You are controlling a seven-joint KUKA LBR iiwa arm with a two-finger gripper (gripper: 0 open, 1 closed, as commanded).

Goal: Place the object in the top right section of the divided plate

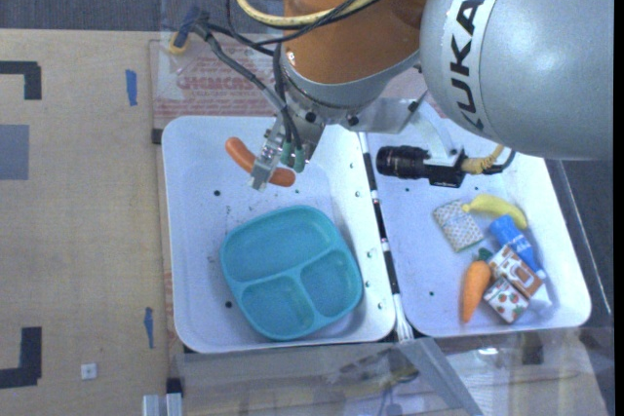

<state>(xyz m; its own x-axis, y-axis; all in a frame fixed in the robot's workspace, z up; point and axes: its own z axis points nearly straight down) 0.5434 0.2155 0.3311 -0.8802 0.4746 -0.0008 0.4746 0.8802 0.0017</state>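
Two shallow white bins sit side by side on the bench. In the left bin [185, 239] lies a teal divided plate [291, 273] with three sections, set toward the near edge. Above it, toward the far side of the same bin, an orange sausage-shaped object [244, 154] lies on the bin floor, well clear of the plate. The gripper [275, 161] comes down right over the middle of this object, its fingers hiding part of it; an orange end shows on either side. Whether the claw is apart or clamped on the object I cannot tell. The right bin [429, 278] holds a banana [495, 208], a carrot [474, 287], a blue item [511, 239], a checked pouch [456, 224] and small cartons [512, 285].
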